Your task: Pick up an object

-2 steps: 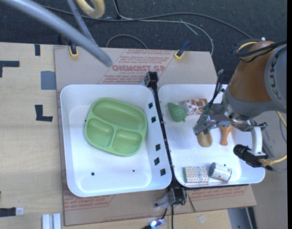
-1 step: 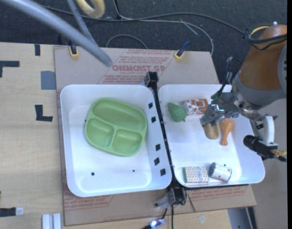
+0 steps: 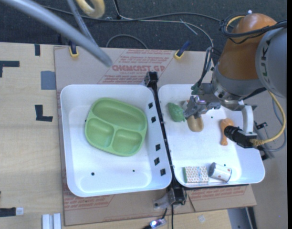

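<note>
Two white bins (image 3: 69,128), green tray (image 3: 116,126), arm (image 3: 246,46)

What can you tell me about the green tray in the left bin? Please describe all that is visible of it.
The green tray is a light green, rounded-square plate that looks like plastic. It has three compartments: one long one along its upper side and two smaller ones below. It lies flat, right side up, turned a little askew, in the upper middle part of the left bin. It rests on the bin's white floor, and nothing lies in it or touches it otherwise.
</note>
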